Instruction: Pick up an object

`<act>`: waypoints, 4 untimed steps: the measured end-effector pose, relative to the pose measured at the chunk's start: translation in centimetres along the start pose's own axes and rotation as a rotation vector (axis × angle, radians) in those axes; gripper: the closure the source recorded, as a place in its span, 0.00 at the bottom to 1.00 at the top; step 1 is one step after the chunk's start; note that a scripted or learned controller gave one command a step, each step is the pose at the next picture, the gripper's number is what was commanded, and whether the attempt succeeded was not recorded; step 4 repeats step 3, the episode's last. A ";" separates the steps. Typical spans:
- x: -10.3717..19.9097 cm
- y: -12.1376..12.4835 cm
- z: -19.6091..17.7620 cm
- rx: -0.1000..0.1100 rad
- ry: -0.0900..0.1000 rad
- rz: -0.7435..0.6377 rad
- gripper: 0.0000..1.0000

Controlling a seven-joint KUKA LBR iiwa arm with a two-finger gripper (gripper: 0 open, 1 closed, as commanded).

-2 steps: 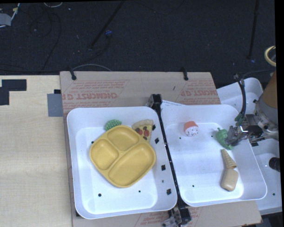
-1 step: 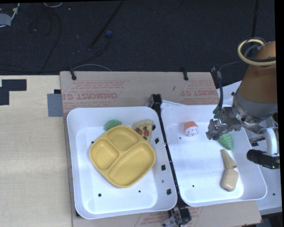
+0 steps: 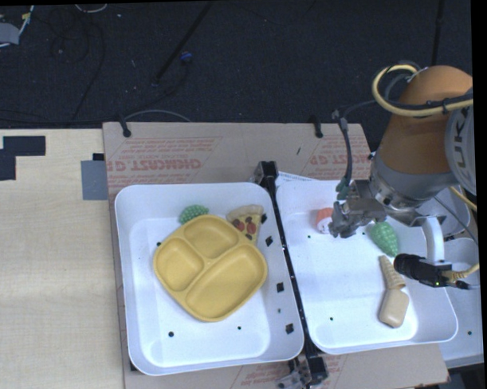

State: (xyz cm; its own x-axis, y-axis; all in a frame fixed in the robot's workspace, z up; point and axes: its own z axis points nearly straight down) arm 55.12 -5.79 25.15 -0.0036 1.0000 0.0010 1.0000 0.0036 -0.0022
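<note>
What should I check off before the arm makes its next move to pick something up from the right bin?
1. Target within reach: ok. An orange-and-white piece lies just left of the gripper in the right bin.
2. Object already held: cannot tell. The gripper's tip is dark and small in this view.
3. Neighbours near the gripper: not ok. A green toy lies close on its other side and could get bumped.
4. Other candidates free: ok. The tan brush-like toy lies apart from the rest.
5. Cable clearance: cannot tell. A black connector on the arm hangs over the bin beside the tan toy.
6. Left bin: ok. The yellow divided plate lies away from the arm.
</note>
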 end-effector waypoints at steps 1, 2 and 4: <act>5.0 2.5 -0.1 -0.001 0.000 -0.002 1.00; 9.2 3.2 0.9 0.001 -0.001 0.000 1.00; 13.9 4.8 0.5 0.000 -0.001 -0.001 1.00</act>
